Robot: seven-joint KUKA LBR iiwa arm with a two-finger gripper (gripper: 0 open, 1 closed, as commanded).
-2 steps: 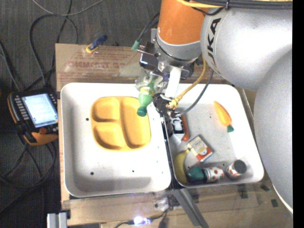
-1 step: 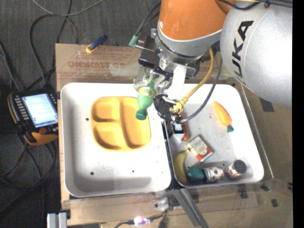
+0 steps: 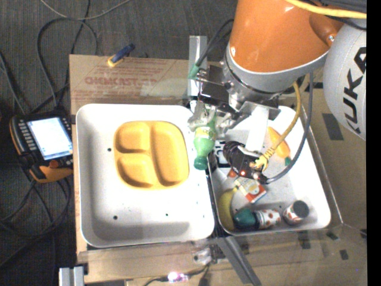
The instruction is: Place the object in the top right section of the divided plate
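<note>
We read the black letters "KU" on the white casing of the arm (image 3: 357, 70), cut off at the frame's right side. Faded red print runs across the cardboard sheet (image 3: 128, 81) behind the bins, and we cannot make out its words.

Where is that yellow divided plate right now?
The yellow plate lies in the middle of the left white bin, just left of a green bottle near the divider between bins.
</note>
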